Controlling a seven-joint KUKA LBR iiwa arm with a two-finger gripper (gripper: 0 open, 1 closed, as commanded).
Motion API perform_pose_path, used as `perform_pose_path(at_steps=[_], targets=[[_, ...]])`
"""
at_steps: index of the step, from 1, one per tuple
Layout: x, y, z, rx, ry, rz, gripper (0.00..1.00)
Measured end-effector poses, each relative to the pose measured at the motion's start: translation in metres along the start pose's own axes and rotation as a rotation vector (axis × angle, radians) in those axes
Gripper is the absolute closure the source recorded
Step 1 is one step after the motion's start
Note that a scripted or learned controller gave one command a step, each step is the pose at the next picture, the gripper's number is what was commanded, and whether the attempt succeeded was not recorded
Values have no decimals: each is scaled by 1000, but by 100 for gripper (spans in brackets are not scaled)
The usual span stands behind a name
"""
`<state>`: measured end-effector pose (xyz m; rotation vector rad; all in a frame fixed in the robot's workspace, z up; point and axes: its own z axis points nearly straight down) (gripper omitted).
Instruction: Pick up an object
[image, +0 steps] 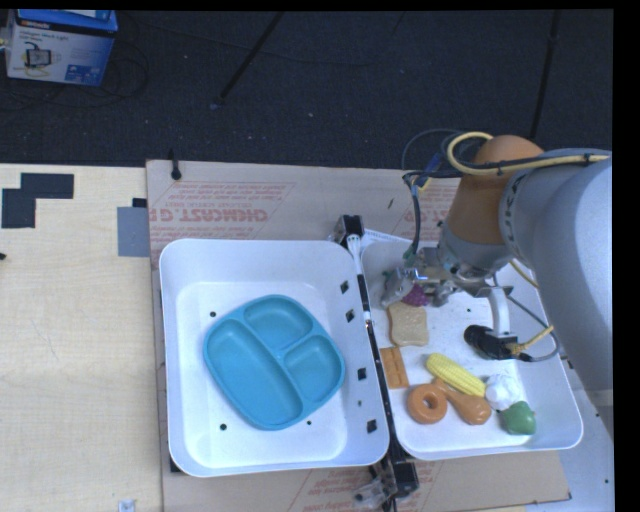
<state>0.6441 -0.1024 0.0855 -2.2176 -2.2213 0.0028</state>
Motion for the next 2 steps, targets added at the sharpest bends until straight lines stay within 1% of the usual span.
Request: perform_pose_path(at_steps=[1,2], targets=[[0,-3,-5,17,4,-3,100],[31,-40,-99,3,0,0,100]])
